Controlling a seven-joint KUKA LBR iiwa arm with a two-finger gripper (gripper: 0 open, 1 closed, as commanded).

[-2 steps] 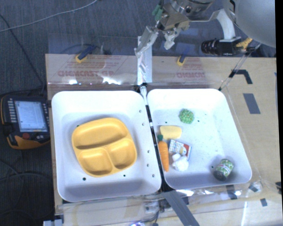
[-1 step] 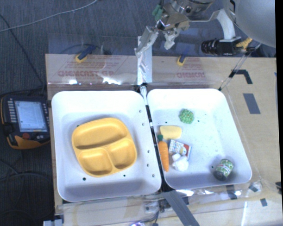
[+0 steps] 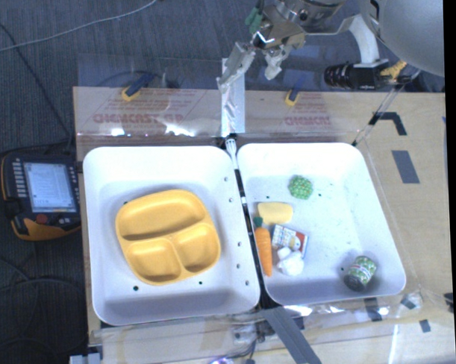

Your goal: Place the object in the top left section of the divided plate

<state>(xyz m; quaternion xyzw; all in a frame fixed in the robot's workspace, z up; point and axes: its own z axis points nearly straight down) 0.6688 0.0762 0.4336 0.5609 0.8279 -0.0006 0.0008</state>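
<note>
The yellow divided plate (image 3: pixel 168 235) lies in the left bin (image 3: pixel 101 182). It has one long section along its far side and two smaller ones nearer me, and all hold nothing. My gripper (image 3: pixel 255 63) hangs high over the far edge of the bench, above the seam between the two bins. Its fingers (image 3: pixel 272 64) are spread open with nothing between them. In the right bin (image 3: pixel 378 209) lie a green knobbly ball (image 3: pixel 300 187), a yellow block (image 3: pixel 275 212), an orange carrot (image 3: pixel 264 249), a small printed carton (image 3: pixel 291 238), a white lump (image 3: pixel 292 265) and a green-labelled can (image 3: pixel 359 272).
A handheld control pendant (image 3: pixel 40 195) sits left of the bench. Clear plastic sheeting (image 3: pixel 166 112) with yellow clips runs along the far side. Cables (image 3: pixel 359 74) and the arm's grey body (image 3: pixel 413 18) are at the top right.
</note>
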